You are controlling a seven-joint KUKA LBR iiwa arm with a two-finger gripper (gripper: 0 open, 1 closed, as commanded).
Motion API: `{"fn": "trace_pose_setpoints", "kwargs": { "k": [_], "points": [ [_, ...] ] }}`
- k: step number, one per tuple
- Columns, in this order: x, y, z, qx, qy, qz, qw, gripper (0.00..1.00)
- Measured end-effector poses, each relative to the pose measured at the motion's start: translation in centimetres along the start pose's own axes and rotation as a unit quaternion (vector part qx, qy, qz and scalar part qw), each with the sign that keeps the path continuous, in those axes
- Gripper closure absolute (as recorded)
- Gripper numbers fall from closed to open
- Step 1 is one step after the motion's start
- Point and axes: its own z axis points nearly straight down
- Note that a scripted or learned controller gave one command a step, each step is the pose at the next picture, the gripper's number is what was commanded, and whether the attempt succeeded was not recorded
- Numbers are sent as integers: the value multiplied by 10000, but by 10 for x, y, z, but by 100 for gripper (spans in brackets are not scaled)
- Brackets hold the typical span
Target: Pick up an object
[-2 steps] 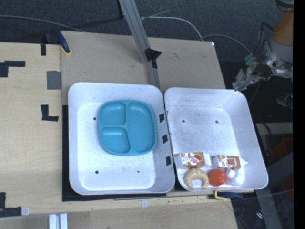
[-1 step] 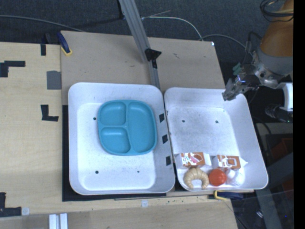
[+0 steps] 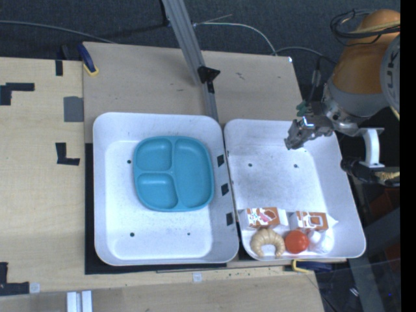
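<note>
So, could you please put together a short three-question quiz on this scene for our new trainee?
1. True or false: the blue divided plate lies in the right bin.
2. Which item touches the croissant: (a) red ball, (b) blue divided plate?
3. Over which bin's part does the gripper hang?

Key: 1 false, it lies in the left bin. 2 (a). 3 the right bin's far end, away from the items.

A wooden bench (image 3: pixel 39 194) holds two shallow white bins side by side. The left bin (image 3: pixel 110 239) contains a blue divided plate (image 3: pixel 173 173) with three compartments. A grey metal pole (image 3: pixel 185 34) slants across the bench top. Black tape marks (image 3: pixel 65 153) dot the wood at left.
</note>
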Motion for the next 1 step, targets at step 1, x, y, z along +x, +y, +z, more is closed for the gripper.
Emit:
{"fn": "trace_pose_setpoints", "kwargs": {
  "k": [1],
  "points": [
    [51,-17,16,0,0,-6,10000,100]
  ]
}}
